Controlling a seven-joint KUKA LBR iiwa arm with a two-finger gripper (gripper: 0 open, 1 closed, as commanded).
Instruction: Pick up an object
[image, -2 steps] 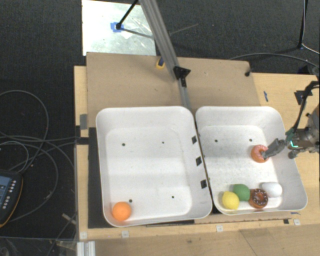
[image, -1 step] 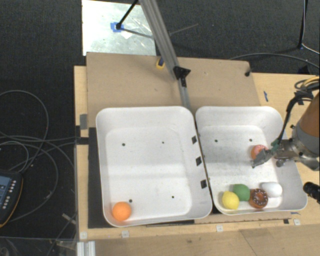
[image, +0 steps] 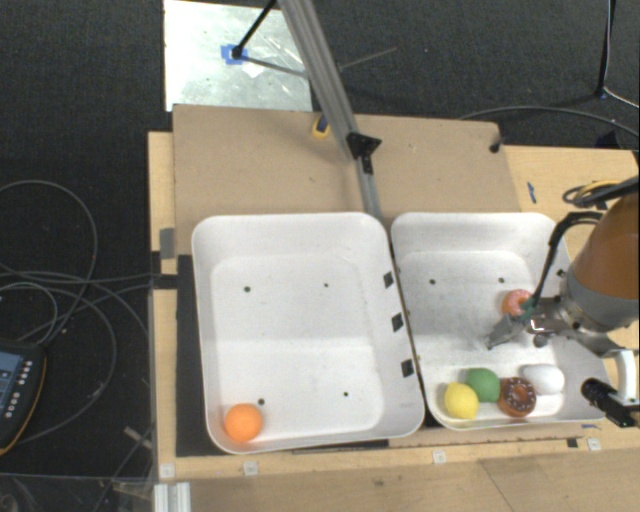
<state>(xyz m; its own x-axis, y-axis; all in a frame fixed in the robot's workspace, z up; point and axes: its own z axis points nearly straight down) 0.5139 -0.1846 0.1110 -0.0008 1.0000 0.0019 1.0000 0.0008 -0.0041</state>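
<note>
An orange ball (image: 243, 422) lies at seven o'clock; a yellow ball (image: 460, 400), green ball (image: 483, 383), brown doughnut (image: 517, 397), white egg (image: 543, 379) cluster at five; a pinkish piece (image: 516, 302) sits at three.

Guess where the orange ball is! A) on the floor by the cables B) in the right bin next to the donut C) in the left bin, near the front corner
C: the orange ball lies by itself in the left bin's front-left corner.
</note>
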